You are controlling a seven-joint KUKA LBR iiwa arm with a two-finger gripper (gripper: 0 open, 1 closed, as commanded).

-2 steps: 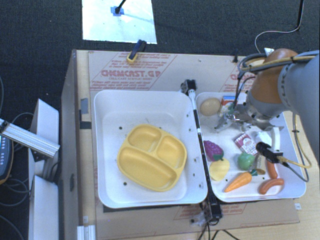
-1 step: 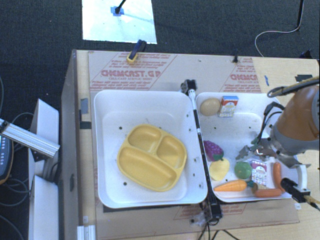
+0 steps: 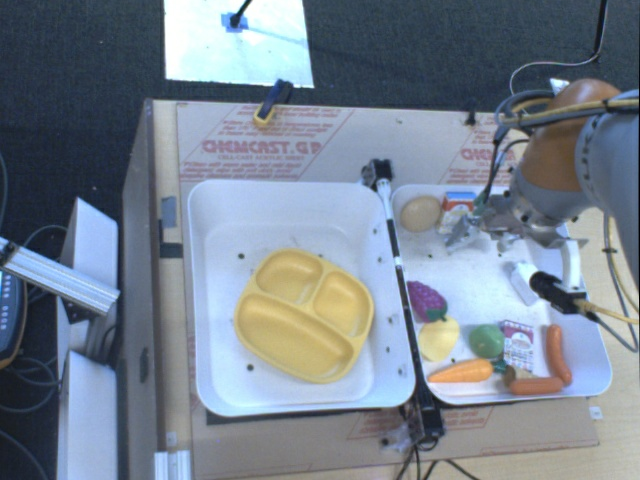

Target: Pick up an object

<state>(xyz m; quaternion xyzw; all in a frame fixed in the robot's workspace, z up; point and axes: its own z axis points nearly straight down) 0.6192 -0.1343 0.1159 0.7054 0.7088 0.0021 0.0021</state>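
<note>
Your tool (image 3: 466, 230), grip state unclear, hovers low in the right-hand shallow white bin (image 3: 585, 373) beside a round beige toy food piece (image 3: 420, 212), likely its target.

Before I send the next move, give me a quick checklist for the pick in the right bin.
1. Hand over the right bin: ok, at its far end.
2. Target close by: ok, beige round item lies just left of the hand.
3. Something between the fingers: cannot tell.
4. Other items away from the hand: ok, carrot and green ball sit at the near end.
5. Yellow tray out of the way: ok, in the left bin.
</note>
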